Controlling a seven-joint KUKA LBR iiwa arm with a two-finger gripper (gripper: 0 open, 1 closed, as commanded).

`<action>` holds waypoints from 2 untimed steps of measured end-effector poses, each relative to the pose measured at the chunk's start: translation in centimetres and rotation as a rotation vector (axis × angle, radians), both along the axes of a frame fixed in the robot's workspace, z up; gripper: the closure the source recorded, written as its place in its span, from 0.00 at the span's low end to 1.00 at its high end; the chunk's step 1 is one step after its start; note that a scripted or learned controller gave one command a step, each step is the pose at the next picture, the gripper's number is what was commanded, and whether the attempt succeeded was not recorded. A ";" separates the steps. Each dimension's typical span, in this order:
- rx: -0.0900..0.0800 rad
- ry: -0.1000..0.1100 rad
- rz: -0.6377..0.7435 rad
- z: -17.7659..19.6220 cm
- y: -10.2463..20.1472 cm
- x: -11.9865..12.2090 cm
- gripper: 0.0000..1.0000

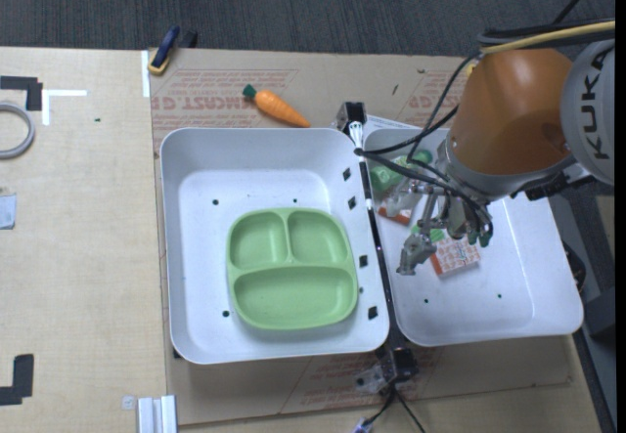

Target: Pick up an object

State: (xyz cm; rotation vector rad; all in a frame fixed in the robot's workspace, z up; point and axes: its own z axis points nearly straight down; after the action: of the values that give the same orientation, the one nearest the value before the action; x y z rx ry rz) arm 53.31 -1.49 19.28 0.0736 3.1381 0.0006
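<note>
My gripper (440, 238) hangs low in the right bin (509, 309), under the orange band of the arm (514, 113). Its fingers reach down among a small pile of objects. A red and white printed packet (457, 258) lies just right of the fingertips. A clear wrapped item with a red end (396, 213) sits to the upper left of them, and something green (391, 172) shows behind it. Nothing visibly sits between the fingers. The arm hides the back part of the right bin.
The left bin (196, 187) holds a green divided plate (291, 268). A toy carrot (276, 106) lies on the cardboard behind the left bin. A blue and yellow object (164, 48) rests at the cardboard's back left corner. Clips join the two bins along the middle wall.
</note>
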 end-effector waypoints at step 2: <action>-0.001 -0.003 0.512 0.0 -1.4 2.1 0.00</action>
State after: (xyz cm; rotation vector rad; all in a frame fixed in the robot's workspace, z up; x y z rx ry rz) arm 55.41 -2.86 19.28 -0.7223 3.0523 0.0004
